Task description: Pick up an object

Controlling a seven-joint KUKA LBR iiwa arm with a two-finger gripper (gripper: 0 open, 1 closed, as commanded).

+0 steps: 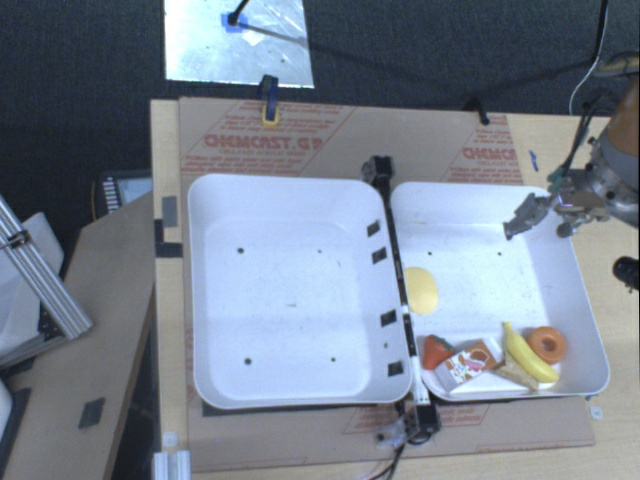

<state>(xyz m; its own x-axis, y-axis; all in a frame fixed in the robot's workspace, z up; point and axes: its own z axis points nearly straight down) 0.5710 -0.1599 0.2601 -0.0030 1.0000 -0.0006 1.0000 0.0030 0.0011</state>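
Camera view, left to right: yellow ball (421, 291) lies at the right bin (585, 298) left wall, well apart from the pincer (540, 213). Red piece (436, 351), small carton (468, 364), banana (528, 354) and orange ring (547, 344) crowd the near edge, overlapping. Pincer hovers above the far right corner, holding nothing; finger spread cannot be determined.

Two white bins (290, 193), one banana (528, 353), one yellow ball (421, 291), one small carton (466, 365).
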